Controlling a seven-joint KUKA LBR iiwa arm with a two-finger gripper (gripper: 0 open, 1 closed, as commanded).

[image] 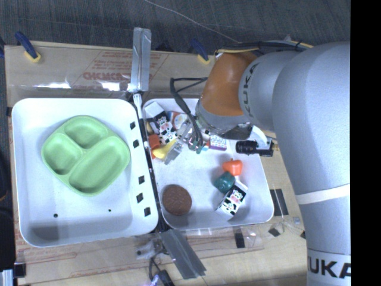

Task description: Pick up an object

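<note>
In the right bin (pixel 202 219), my gripper (pixel 180 140) reaches down at the far left corner from under the orange wrist band. It hangs over a cluster of small items: a cow-patterned carton (pixel 163 126) and a yellow and orange piece (pixel 157 149) by the bin's left wall. A brown round cookie (pixel 177 199) lies at the front left. An orange piece (pixel 234 166), a teal piece (pixel 224 182) and a second cow-patterned carton (pixel 232 202) sit at the right. The wrist hides what lies directly beneath it.
The left bin (pixel 36 219) holds a green divided plate (pixel 86 154). A metal divider (pixel 141 58) runs between the bins. The big grey arm (pixel 309 130) covers the bench's right side. Bare floor of the right bin shows around its middle (pixel 196 171).
</note>
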